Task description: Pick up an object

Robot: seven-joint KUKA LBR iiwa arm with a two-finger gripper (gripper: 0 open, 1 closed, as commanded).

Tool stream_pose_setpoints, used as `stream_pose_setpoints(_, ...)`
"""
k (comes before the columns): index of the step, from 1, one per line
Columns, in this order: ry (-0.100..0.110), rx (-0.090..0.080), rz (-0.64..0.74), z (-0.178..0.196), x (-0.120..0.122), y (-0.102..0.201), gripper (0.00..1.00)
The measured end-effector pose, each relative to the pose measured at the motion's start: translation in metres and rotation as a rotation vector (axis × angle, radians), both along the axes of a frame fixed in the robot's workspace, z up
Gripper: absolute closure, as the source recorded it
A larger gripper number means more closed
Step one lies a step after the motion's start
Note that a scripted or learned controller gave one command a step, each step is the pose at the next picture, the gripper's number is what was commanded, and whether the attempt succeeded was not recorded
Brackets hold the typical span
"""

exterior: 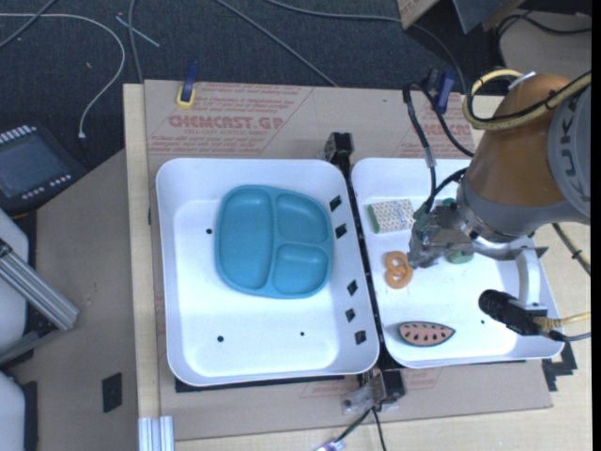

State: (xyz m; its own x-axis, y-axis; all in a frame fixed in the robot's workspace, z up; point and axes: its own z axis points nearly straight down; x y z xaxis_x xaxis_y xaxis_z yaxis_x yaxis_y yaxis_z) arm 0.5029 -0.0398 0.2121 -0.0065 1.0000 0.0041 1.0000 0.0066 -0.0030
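Bench topped with printed cardboard sheet [254, 111]; dark carpet and loose cables behind. Two white bins sat side by side. Left bin [178, 280] held a blue divided plate [274, 241], lying flat near its centre. Right bin [488, 346] held the candidate objects: a pretzel-shaped piece [398, 270], a watermelon slice toy [426, 334] near the front wall, and a small green-patterned pad [390, 216] toward the back. Arm [526, 158] reached in from the right, with the gripper [424, 249] low over the right bin just beside the pretzel, probably lined up for it. Finger opening: cannot tell. Nothing visibly grasped.
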Motion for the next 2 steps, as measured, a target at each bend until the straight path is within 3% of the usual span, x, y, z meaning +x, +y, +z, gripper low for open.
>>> stream_pose_setpoints(2,-0.005,-0.001,0.000,0.013,0.011,0.099,1.00)
